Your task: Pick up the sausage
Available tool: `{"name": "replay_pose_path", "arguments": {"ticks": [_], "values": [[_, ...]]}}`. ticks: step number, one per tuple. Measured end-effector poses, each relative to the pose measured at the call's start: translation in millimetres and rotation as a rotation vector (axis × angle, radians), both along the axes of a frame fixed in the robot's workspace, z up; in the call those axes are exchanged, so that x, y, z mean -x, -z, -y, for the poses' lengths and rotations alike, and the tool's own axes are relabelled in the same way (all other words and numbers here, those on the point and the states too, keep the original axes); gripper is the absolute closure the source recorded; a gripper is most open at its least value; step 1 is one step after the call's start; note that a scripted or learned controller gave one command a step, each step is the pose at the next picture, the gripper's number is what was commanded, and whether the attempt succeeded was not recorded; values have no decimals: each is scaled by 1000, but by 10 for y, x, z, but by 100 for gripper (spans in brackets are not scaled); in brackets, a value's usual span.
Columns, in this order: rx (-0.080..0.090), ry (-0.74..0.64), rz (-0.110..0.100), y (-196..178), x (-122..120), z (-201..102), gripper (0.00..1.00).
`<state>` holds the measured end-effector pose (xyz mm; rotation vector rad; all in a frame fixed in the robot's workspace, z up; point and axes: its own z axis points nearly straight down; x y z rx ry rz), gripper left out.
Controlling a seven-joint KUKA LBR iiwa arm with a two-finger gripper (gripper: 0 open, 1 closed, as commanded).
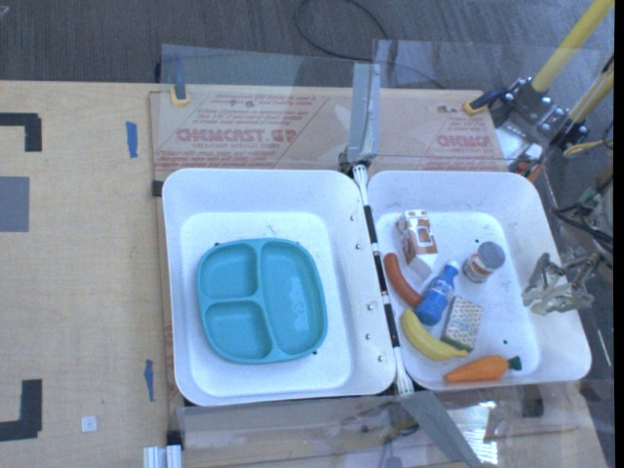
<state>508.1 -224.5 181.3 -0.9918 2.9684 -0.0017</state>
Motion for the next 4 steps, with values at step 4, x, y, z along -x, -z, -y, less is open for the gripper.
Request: {"name": "replay_pose_path", "arguments": {"ticks": [4], "values": [[5,-1235,-7,335,-905,-24,100]]}}
